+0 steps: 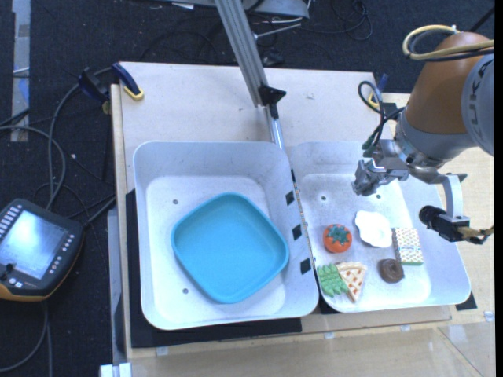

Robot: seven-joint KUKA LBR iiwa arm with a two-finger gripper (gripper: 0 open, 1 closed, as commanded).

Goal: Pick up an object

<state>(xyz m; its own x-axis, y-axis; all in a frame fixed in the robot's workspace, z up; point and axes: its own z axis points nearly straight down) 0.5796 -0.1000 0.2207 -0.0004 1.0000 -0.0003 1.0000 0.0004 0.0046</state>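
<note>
While you look from the left, you first meet the teach pendant (35, 246) lying on the dark floor beside the bench, its screen lit. Next comes the left bin (157, 167), which holds a blue square tray (229, 247) set at a slant near its middle. Just past the divider you reach the right bin (448, 285), where the small things lie in its near half: a green leafy piece (331, 280) touching a pizza slice (353, 280) at the front edge, an orange-red tomato (337, 238) just behind them, then a white piece (373, 228), a brown round piece (391, 270), and a pale speckled block (407, 245) furthest right. The gripper (368, 181) hangs over the bin's far half, just behind the white piece and apart from it, with the grey and orange arm (448, 77) reaching in from your right. Nothing shows between its fingers, though from this angle you cannot tell how far apart they stand.
</note>
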